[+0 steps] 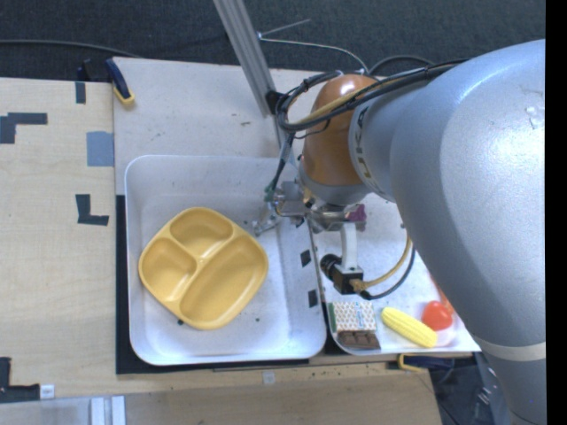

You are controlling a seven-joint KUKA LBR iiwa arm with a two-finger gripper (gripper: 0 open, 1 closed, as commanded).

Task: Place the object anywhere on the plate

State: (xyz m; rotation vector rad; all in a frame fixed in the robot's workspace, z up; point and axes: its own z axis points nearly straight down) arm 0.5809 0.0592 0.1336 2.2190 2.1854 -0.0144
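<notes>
A yellow plate (204,266) with three compartments lies in the left bin (146,180), and nothing rests on it. My gripper (273,212) hangs over the left bin's right side, just past the plate's upper right rim. The orange wrist band (332,140) and the grey arm sit above it and hide much of the right bin. I see nothing clearly held at the gripper's tip. In the right bin's front corner lie a yellow corn cob (408,326), a red object (436,313) and a checkered and brown packet (355,322).
A small purple piece (357,212) peeks out beside the wrist over the right bin. A metal rail (241,38) slants up behind the bins. A blue and yellow tool (120,82) lies on the bench at the far left.
</notes>
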